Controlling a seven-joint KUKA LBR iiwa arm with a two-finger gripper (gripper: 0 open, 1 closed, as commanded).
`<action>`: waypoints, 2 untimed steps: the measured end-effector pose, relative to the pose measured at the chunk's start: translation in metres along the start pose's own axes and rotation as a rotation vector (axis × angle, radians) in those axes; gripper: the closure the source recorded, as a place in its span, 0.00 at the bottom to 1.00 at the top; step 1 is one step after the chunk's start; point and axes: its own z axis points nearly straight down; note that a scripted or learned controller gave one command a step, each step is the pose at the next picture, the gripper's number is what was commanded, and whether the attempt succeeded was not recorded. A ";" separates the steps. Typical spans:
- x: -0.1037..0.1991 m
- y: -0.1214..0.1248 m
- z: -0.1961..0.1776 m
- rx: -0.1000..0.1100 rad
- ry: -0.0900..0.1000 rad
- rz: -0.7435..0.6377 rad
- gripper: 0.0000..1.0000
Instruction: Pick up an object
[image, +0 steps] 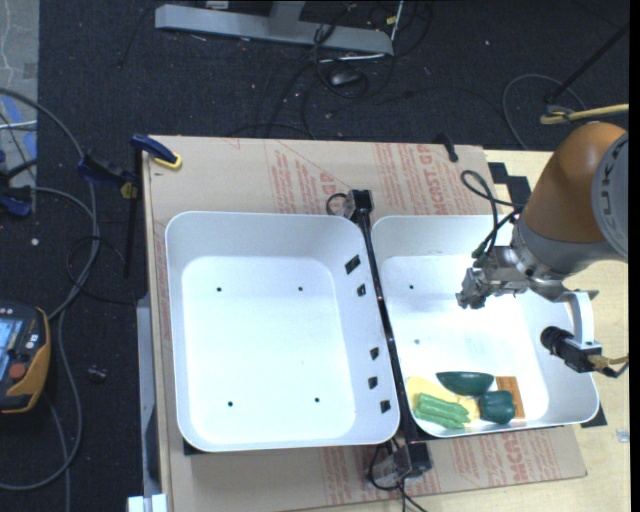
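Several small objects lie bunched at the near edge of the right bin (420, 245). Among them are a dark green bowl-shaped piece (465, 381), a light green ridged piece (441, 410), a teal block (497, 406), a yellow piece (424, 386) and an orange-brown piece (509, 384). My gripper (474, 291) hangs over the middle of the right bin, well above and behind that cluster, with nothing visible in it. Its fingers are too small and dark to judge.
The left bin (190, 240) sits beside the right one, split from it by a black divider strip (376, 310). Both rest on a cardboard sheet (300, 165). A blue-and-yellow clamp (150, 152) sits at the back left corner. Cables trail on the floor around the bench.
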 end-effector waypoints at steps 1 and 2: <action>0.003 -0.003 -0.043 0.002 0.000 0.000 1.00; 0.003 -0.003 -0.083 0.002 0.000 0.000 1.00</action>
